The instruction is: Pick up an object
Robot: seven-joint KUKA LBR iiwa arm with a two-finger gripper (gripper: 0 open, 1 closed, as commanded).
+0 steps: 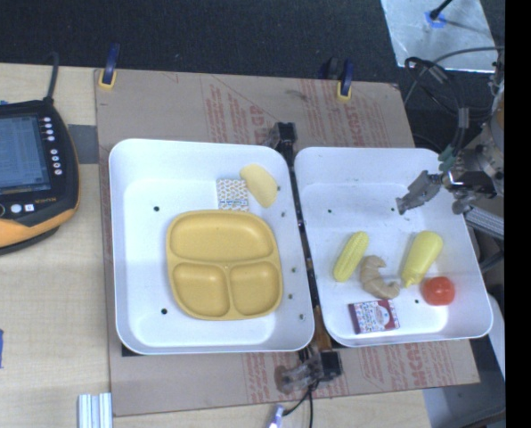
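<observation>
Risk ahead: my gripper (419, 192), fingers apparently spread and holding nothing, hangs over bare floor of the right bin (355, 169); closing here catches air, missing the corn (350, 256).

A robotics lab: clamped cardboard bench (248, 92), white bins (123, 239), control pendant (20, 172), loose cables (444, 61).

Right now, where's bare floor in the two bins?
Left bin: a strip left of the tray, none on its right. Right bin: the back-left patch, bordered by pincer and corn. Crowded in front: corn, ginger, tomato, card box.
</observation>
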